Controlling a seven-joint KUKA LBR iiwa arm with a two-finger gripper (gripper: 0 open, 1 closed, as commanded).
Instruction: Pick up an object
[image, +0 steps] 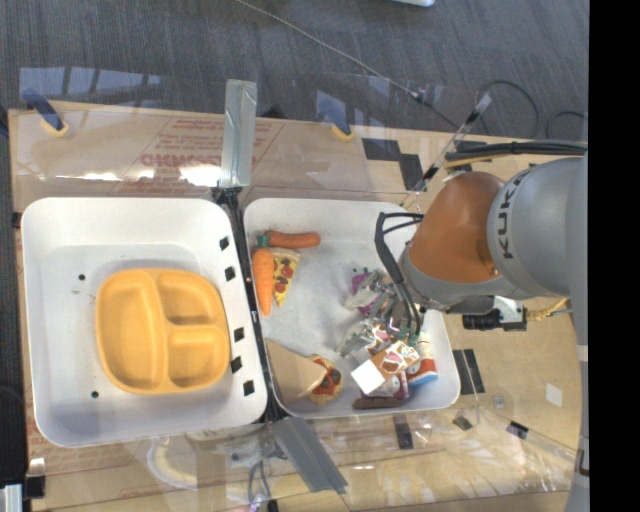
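Where arm (480, 240) overhangs, half-hidden purple clutter (365, 290).

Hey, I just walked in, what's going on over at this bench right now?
A grey robot arm reaches in from the right over the right bin, its tool down among a cluster of small items near the bin's lower right corner. A toy carrot and a sausage lie apart by the bin's left wall. The left bin holds a yellow divided tray.

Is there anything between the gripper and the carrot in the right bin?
Nothing visible. The gripper is low near the purple toy; bare bin floor lies between it and the carrot, which rests against a pizza slice.
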